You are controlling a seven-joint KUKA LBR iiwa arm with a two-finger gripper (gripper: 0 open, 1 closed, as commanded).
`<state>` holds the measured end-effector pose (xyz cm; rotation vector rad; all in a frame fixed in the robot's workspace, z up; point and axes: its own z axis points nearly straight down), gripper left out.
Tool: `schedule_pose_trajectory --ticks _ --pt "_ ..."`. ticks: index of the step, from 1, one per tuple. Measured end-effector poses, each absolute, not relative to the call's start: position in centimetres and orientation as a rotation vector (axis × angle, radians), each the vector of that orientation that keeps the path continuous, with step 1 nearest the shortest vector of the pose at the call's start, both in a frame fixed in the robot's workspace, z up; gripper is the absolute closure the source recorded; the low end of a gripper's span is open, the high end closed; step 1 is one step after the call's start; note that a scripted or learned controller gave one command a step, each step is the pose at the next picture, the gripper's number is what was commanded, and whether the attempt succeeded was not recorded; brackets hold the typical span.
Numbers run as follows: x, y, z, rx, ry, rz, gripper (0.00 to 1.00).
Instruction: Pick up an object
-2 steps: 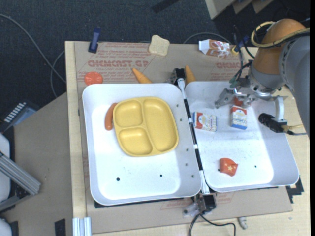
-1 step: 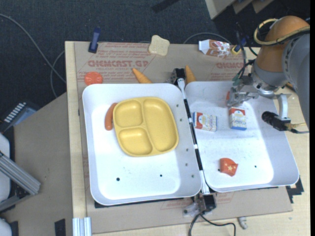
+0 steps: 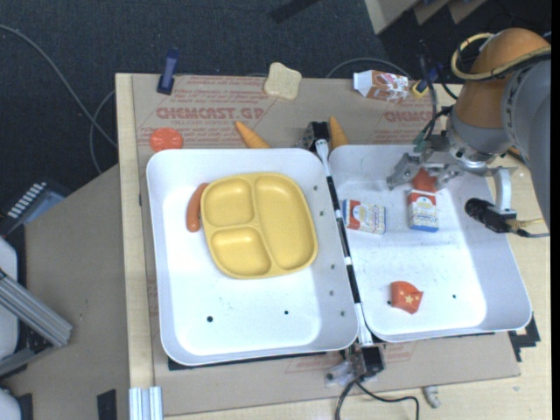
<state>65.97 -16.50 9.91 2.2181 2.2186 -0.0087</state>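
Note:
My gripper (image 3: 425,170) hangs over the far side of the right bin (image 3: 490,278), with its grey fingers spread open. Right below it stands a small red, white and blue carton (image 3: 423,212); the carton's red top lies between the fingertips, but they do not close on it. To the left lies a second small box (image 3: 366,218), flat near the bin's left wall. A red strawberry-like toy (image 3: 405,297) rests toward the bin's near side.
The left bin (image 3: 175,322) holds a yellow divided plate (image 3: 257,224) and a sausage (image 3: 192,209) beside it. Behind the bins, the bench carries a bread slice (image 3: 283,80), a milk carton (image 3: 382,85), a carrot (image 3: 251,135) and an orange disc (image 3: 165,138).

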Motion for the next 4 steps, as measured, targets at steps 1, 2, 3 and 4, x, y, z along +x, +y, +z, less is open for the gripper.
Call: schedule_pose_trajectory --ticks 1,2,3,4 --pt "66.1 -16.5 11.0 2.215 2.217 -0.007 1.0" --pt "66.0 -16.5 10.9 2.215 2.217 -0.007 0.0" --pt "66.7 -16.4 8.5 2.219 2.221 0.001 0.0" --pt "66.8 -16.4 9.6 2.215 2.219 0.002 1.0"
